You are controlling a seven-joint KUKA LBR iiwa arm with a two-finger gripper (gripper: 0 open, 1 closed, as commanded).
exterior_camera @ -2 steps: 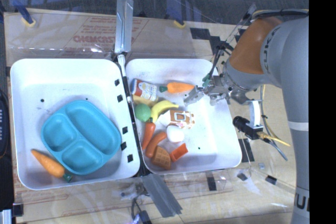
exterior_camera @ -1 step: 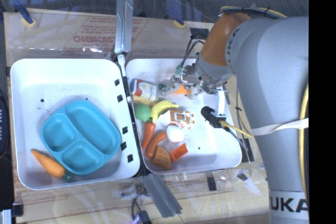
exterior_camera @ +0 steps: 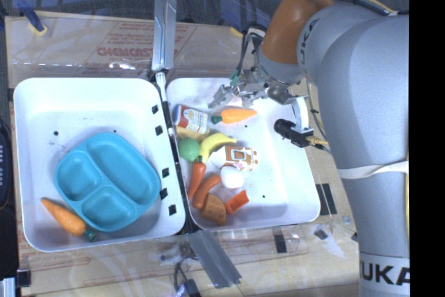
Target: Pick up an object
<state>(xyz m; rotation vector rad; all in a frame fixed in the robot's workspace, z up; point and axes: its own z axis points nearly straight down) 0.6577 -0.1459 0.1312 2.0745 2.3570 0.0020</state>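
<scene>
My fingers (exterior_camera: pixel 233 94) hover just above the carrot (exterior_camera: pixel 238 115) in the right bin (exterior_camera: pixel 295 177); I cannot tell their spread. The carrot could roll away, or I might snag the carton (exterior_camera: pixel 192 119) beside it.

Not much readable here tbh. "UKA" in black block letters on the grey arm (exterior_camera: pixel 379 273) at bottom right, clearly the tail end of KUKA with the first letter cut off by the arm's curve. Faded red print on the clear plastic sheet (exterior_camera: pixel 125 49) behind the bins, something starting "CHEMCAS", rest too washed out. Colourful label on the small carton (exterior_camera: pixel 241 157) and on the pouch (exterior_camera: pixel 192 119), too tiny to read.
</scene>
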